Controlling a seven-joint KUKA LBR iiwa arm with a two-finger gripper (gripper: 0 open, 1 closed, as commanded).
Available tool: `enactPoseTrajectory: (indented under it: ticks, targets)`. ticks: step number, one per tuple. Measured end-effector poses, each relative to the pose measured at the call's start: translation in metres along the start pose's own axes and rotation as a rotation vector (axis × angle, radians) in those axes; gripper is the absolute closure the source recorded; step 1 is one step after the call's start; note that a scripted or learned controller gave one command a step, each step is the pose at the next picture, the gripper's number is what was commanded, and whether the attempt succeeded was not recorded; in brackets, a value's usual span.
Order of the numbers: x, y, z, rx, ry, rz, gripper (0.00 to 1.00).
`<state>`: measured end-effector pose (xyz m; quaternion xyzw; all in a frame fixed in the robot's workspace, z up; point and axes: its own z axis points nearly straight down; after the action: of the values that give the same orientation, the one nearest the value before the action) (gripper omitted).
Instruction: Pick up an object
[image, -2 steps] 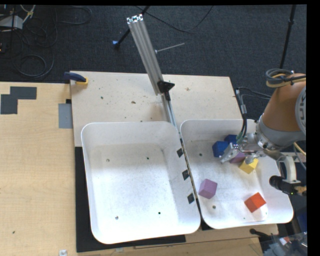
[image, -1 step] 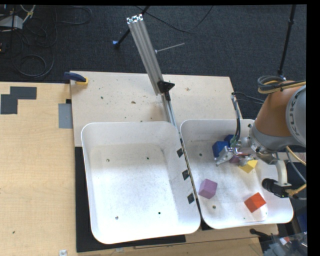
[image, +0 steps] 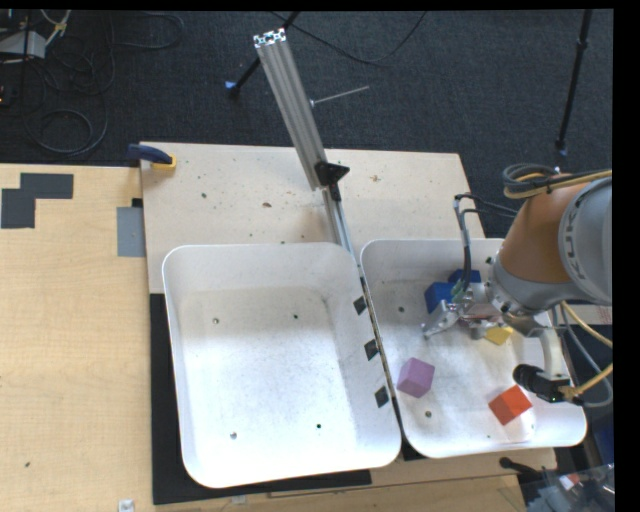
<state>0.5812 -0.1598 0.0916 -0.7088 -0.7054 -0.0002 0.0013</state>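
White right bin (image: 560, 435): tool (image: 440, 325), grip unclear, mid-bin beside blue object (image: 438, 296).

Purple cube (image: 416, 377), orange-red cube (image: 511, 405), blue object (image: 440, 295), yellow piece (image: 498, 335), white bins (image: 200, 270)

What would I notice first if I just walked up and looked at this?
Probably the big grey arm with its orange band, reaching in from the right over the right bin. Its gripper sits low by a blue object and a yellow piece. Nearer the front of that bin lie a purple cube and an orange-red cube, bright on the white.
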Motion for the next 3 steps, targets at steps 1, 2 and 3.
enactPoseTrajectory:
  ticks: [1,2,3]
  targets:
    - [-0.001,0.0,-0.01,0.001,0.001,0.004,1.0]
    - [-0.005,-0.005,-0.072,-0.005,-0.003,0.005,1.0]
    - [-0.005,0.001,-0.134,-0.006,-0.003,-0.006,1.0]
